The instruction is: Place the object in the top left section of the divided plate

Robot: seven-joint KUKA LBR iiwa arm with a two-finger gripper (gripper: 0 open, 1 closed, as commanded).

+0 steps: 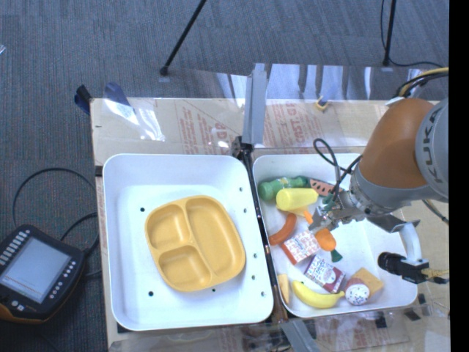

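The yellow divided plate [238, 264] lies in the left bin [124, 182] with three bare sections; its top left section [168, 227] holds nothing. My gripper [327, 217] hangs low over the right bin [399, 293], in the middle of a pile of toy food. It is just above a small orange carrot [327, 240] and beside a yellow corn-like piece [295, 198]. The wrist hides what lies directly under it.
The right bin also holds a green vegetable [273, 188], an orange sausage [283, 230], a red carton [299, 248], a pink packet [322, 272], a banana [315, 296], a white ball [357, 293] and a cheese wedge [371, 280]. A grey divider post [254, 108] stands behind the bins.
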